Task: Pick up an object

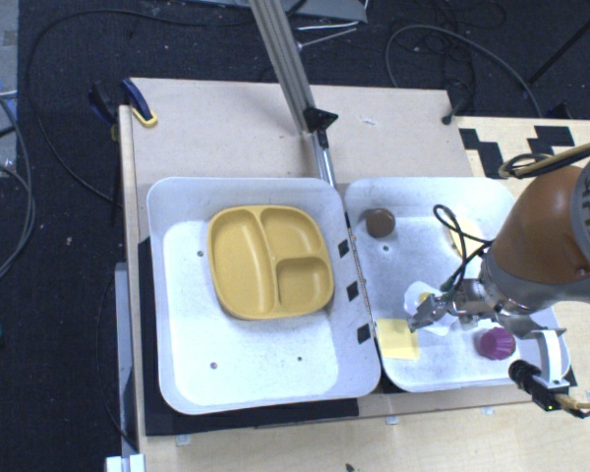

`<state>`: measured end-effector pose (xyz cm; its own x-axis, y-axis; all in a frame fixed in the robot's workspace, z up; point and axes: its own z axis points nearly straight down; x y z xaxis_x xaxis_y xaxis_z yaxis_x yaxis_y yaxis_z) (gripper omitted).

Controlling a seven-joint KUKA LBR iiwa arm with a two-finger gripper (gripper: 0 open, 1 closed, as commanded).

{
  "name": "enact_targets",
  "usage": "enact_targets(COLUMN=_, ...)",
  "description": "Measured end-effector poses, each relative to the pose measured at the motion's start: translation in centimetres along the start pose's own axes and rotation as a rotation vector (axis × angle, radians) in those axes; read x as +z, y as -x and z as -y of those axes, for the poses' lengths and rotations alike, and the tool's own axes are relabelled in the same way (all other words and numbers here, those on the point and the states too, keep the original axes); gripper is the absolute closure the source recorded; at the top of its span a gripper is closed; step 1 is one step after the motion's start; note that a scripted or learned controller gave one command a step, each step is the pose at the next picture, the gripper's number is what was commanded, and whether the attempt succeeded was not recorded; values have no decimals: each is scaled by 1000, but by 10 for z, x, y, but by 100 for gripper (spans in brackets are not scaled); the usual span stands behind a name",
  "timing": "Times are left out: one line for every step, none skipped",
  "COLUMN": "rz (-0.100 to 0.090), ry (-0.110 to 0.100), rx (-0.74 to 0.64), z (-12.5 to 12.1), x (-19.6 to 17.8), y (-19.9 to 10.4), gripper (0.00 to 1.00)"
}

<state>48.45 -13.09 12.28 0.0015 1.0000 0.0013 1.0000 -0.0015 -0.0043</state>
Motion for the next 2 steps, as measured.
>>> enact_targets(rz=1, ry=6, rx=1, z=-1, x=29, y=0, gripper=0)
enact_targets(rz=5, ry=13, rx=3, z=-3, x=17, y=1, gripper=100)
